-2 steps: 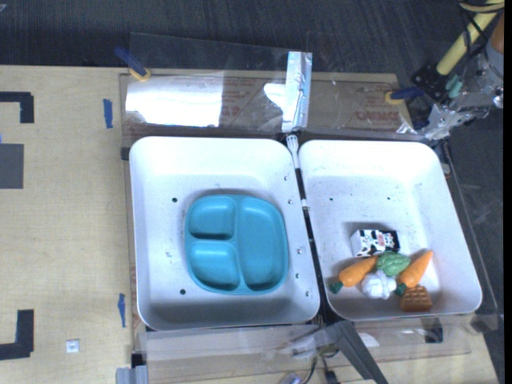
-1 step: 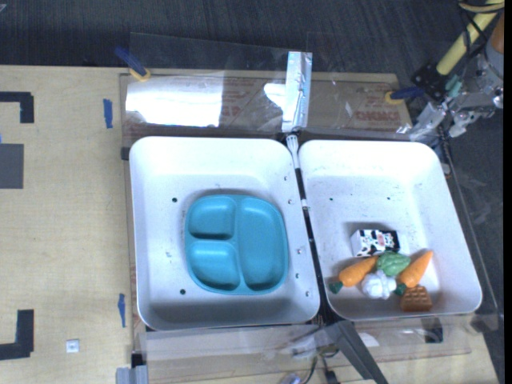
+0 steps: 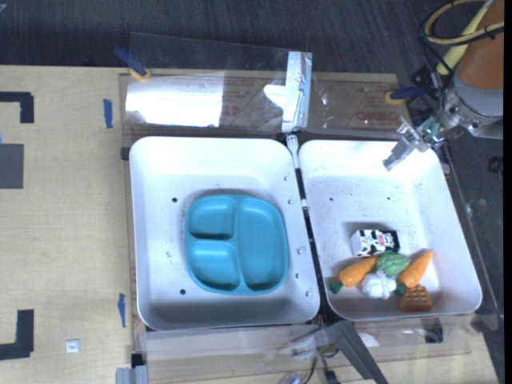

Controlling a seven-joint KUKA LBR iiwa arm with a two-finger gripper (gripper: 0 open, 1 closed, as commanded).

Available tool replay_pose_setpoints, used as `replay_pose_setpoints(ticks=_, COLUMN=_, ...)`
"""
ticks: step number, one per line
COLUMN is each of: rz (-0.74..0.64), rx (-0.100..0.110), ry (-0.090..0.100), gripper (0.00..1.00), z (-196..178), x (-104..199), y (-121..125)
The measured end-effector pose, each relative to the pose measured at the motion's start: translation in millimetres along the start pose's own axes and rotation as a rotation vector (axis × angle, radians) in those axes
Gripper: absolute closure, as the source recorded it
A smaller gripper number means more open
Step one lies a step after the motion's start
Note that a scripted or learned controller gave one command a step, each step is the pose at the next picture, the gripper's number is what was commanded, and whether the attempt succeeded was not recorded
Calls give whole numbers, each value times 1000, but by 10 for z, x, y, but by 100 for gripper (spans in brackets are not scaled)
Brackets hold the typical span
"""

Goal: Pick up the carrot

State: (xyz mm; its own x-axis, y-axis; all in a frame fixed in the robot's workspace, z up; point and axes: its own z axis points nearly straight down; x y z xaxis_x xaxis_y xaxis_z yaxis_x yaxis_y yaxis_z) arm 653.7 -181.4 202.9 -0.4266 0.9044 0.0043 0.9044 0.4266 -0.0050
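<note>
An orange carrot [image 3: 357, 272] lies in the right bin [image 3: 336, 184] near its front wall, pointing left, its thick end against a green leafy piece [image 3: 392, 262]. A second orange carrot-like piece [image 3: 416, 268] lies just right of the green piece. My gripper [image 3: 402, 154] hangs over the back right corner of the right bin, well behind the carrots and apart from them. Nothing shows in it.
A black-and-white cow-patterned item [image 3: 375, 241] sits just behind the carrots. A white lump [image 3: 376, 287] and a brown waffle-like block [image 3: 415, 298] lie in front of them. The left bin [image 3: 152, 214] holds a blue divided plate [image 3: 237, 242]. Cables hang at the upper right.
</note>
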Motion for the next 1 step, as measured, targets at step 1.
replay_pose_setpoints(ticks=1, rz=-35, rx=3, ry=2, gripper=0, z=709, x=648, y=-445)
